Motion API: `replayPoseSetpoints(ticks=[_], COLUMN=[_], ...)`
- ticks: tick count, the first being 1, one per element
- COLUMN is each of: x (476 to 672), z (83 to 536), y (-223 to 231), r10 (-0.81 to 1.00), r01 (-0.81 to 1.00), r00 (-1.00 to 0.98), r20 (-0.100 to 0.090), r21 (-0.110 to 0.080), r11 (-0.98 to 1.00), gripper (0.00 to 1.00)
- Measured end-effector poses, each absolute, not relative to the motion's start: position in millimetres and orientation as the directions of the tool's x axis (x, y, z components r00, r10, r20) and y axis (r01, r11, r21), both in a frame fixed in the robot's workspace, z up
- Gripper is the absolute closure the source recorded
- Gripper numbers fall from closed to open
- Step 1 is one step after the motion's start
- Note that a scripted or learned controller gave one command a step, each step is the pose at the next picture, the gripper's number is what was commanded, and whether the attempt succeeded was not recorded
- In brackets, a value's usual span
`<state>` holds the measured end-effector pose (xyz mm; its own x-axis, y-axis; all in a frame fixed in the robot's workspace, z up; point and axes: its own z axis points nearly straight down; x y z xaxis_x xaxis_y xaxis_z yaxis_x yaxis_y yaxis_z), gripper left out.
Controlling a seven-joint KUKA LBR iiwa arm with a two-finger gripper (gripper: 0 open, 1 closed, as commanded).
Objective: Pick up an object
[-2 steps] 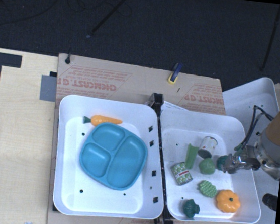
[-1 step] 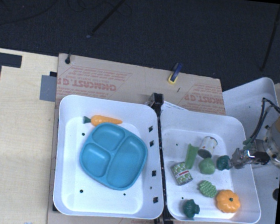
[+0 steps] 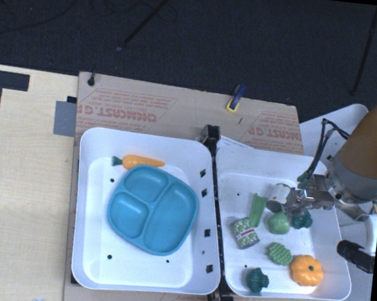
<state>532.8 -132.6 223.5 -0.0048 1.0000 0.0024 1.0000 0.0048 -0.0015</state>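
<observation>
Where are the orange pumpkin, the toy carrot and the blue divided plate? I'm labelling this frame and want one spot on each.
orange pumpkin (image 3: 306, 270), camera view, middle of its top.
toy carrot (image 3: 142, 163), camera view, middle of its orange body.
blue divided plate (image 3: 145, 177), camera view, floor of its upper-left compartment.

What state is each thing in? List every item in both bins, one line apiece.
Gripper: low in the right bin, fingers unclear.
Blue divided plate: flat in the left bin, compartments bare.
Toy carrot: lying at the plate's far edge.
Green round toy: loose, beside the gripper.
Green stick: lying.
Checked packet: lying.
Bumpy green toy: loose.
Orange pumpkin: upright.
Dark green toy: loose.
</observation>
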Motion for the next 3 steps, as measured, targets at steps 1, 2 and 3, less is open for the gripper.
replayPoseSetpoints(ticks=[1,2,3], x=[542.7,550.4,559.7], z=[234,222,222], y=[-81,-25,18], r10=[1.000,1.000,1.000], r01=[1.000,1.000,1.000], r00=[-0.005,-0.004,-0.004], r20=[0.002,0.002,0.001], r21=[-0.002,-0.005,-0.003], r11=[0.005,0.004,0.004], gripper=[1.00,1.00,1.00])
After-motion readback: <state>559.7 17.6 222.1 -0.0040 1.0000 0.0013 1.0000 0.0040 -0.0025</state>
